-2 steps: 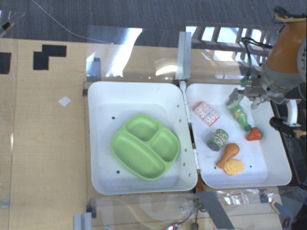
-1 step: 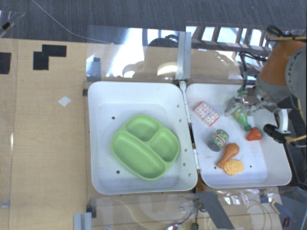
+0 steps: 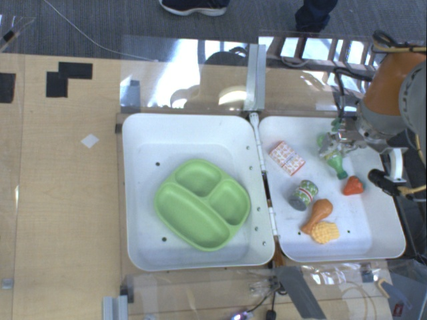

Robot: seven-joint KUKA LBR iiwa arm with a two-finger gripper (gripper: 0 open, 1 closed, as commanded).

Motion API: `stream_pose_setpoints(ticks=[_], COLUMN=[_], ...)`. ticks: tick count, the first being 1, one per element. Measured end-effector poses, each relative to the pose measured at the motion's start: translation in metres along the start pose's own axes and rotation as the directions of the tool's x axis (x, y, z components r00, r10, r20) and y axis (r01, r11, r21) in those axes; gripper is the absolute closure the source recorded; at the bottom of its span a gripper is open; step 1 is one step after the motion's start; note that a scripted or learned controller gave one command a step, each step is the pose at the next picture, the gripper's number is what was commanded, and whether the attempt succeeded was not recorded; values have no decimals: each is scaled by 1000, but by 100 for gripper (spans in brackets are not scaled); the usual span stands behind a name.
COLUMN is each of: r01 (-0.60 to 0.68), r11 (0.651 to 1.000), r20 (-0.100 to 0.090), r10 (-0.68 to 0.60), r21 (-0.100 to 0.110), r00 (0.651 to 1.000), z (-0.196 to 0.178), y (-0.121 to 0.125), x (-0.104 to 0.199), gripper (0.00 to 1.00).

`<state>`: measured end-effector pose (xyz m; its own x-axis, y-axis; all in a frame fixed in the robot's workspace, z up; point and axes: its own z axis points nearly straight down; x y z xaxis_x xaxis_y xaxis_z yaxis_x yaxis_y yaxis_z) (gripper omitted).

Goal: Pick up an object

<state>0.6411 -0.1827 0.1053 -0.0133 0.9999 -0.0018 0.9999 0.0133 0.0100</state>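
Two white bins are sitting side by side on the counter [image 3: 60, 199], their inner rims touching along the middle seam. The left bin [image 3: 143, 245] is holding a green divided plate [image 3: 203, 204], which is taking up most of its floor and leaving only a margin along the walls. The right bin [image 3: 380, 235] is carrying the small things: a patterned packet [image 3: 287, 158] near the seam, a small round can [image 3: 304, 194] below it, a drumstick [image 3: 317, 213] lying with its lower end touching a yellow waffle-like piece [image 3: 325, 232], and a red piece [image 3: 353, 186] toward the right wall. Bare floor is lying open along that bin's lower right.

Reaching in from the right, the grey arm [image 3: 400, 89] is hanging over the right bin's upper right corner, and the jaws [image 3: 337, 145] are sitting right down among a green toy [image 3: 337, 163]. From where I am standing I cannot tell how wide they are parted or whether they are gripping it. Clear panels are rising behind the bins, and somebody's feet [image 3: 193, 1] are standing on the carpet beyond.
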Motion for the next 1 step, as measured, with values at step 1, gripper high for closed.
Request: stream_pose_setpoints(ticks=[1], r01=[-5], r11=[1000], r20=[-3], r10=[5], r21=[5], r00=[1000], z=[-68], y=[11], x=[89], gripper=[100])
